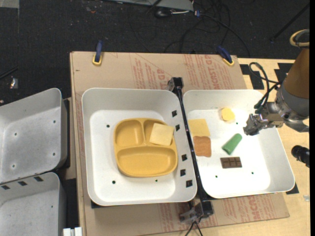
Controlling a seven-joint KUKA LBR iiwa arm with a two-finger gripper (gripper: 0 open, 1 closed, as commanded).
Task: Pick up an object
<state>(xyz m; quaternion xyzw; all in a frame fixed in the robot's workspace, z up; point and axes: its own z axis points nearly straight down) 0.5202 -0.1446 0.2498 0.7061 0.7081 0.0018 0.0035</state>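
Chocolate bar [231, 162] lies nearest the front edge of my right bin [275, 181]; green block [232, 143] just behind it. My hand [252, 124] hovers beside the block toward the right rim, positioned for a pick; grip state indeterminate.

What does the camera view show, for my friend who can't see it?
A robot gripper hangs over the right white bin, near a green block, a yellow round piece, a brown slice and a chocolate bar. The left bin holds a yellow divided tray.
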